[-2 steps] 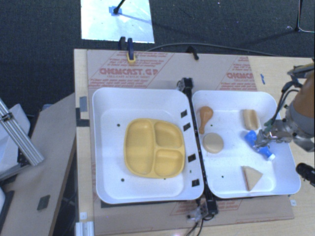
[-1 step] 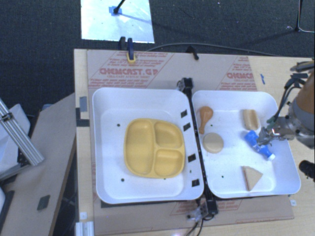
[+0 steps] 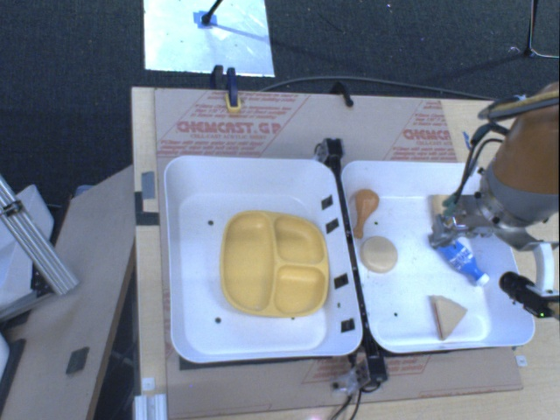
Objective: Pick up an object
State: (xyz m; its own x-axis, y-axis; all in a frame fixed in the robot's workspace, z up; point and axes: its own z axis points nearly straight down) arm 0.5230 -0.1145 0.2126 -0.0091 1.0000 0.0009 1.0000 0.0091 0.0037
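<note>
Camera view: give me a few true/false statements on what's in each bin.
1. The yellow divided tray lies in the left bin. True.
2. The tan wedge lies in the left bin. False: it is in the right bin, near the front.
3. The gripper is over the right bin, by the blue bottle. True.
4. The round beige disc sits on the yellow tray. False: it rests on the right bin's floor.

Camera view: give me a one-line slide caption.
KUKA arm's gripper sits over a blue bottle in the right bin; a yellow divided tray fills the left bin.
</note>
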